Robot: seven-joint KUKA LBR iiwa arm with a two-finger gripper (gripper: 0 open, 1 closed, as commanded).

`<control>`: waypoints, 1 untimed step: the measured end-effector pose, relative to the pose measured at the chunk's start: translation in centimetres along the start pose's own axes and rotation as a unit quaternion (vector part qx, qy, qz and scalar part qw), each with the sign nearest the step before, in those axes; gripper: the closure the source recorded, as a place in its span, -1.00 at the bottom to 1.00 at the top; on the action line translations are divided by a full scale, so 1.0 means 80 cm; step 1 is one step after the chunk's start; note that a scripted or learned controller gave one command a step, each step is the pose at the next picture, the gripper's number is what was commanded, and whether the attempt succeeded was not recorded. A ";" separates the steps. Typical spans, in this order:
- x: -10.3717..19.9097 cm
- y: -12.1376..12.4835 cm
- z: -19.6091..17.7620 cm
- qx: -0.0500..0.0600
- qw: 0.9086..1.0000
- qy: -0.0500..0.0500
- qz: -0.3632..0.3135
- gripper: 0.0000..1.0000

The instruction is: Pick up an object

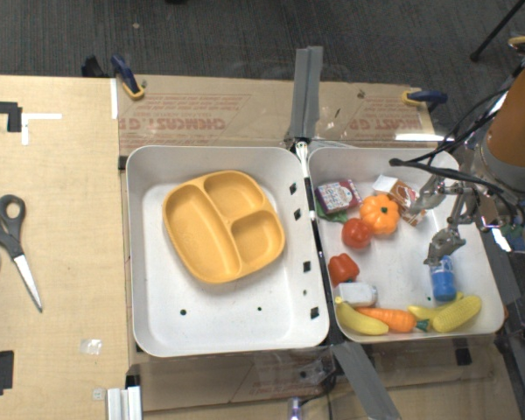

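We see end effector over small blue plastic bottle; bottle at six o'clock, long axis twelve-to-six. We cannot tell grip state.

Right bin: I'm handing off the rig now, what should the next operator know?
Hand: low in the right bin, just above the blue bottle; nothing seen between its fingers.
Things: bottle, two bananas and a carrot along the near wall; pumpkin and tomato further back. Yellow plate in the left bin.
Done: approach.
Left: grasp and lift.
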State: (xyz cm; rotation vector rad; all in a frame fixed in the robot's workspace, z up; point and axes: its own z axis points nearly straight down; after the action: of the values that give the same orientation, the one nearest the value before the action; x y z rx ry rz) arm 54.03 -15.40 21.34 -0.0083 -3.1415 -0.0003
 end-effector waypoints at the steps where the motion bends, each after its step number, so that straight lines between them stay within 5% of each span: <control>1: -0.065 -0.003 0.121 0.003 0.997 -0.014 0.076 -1.00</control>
State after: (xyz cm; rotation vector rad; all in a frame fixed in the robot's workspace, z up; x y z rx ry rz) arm 59.19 -15.64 11.63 -0.2499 -3.1586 0.0088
